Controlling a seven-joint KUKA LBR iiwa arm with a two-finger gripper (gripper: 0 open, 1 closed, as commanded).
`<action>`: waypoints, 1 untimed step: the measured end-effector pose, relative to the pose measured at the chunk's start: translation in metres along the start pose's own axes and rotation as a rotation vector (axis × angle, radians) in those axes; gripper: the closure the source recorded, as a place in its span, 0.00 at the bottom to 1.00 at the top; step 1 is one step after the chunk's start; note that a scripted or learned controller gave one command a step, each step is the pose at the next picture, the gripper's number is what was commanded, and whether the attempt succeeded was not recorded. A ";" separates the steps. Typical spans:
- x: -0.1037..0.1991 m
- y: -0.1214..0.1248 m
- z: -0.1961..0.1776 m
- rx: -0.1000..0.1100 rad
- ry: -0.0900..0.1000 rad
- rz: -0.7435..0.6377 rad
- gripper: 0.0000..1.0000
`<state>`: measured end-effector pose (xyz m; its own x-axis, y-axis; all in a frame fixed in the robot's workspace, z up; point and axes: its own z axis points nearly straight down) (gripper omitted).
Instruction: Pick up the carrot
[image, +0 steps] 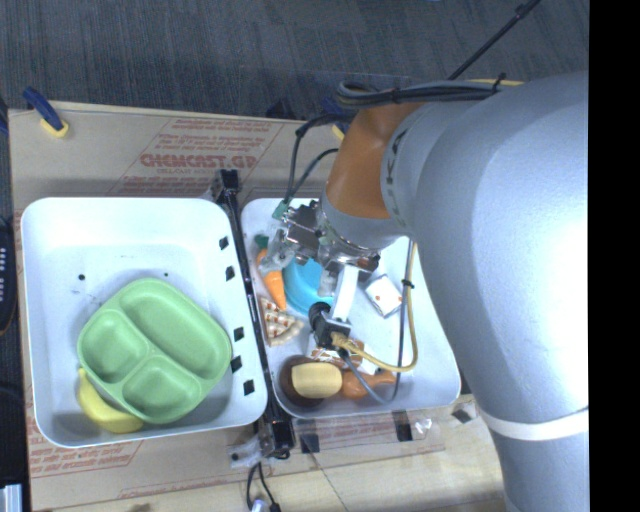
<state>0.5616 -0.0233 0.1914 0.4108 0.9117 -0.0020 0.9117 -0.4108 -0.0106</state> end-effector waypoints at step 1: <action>0.000 0.000 0.000 0.000 0.000 0.000 0.00</action>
<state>0.5616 -0.0233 0.1914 0.4108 0.9117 -0.0020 0.9116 -0.4108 -0.0106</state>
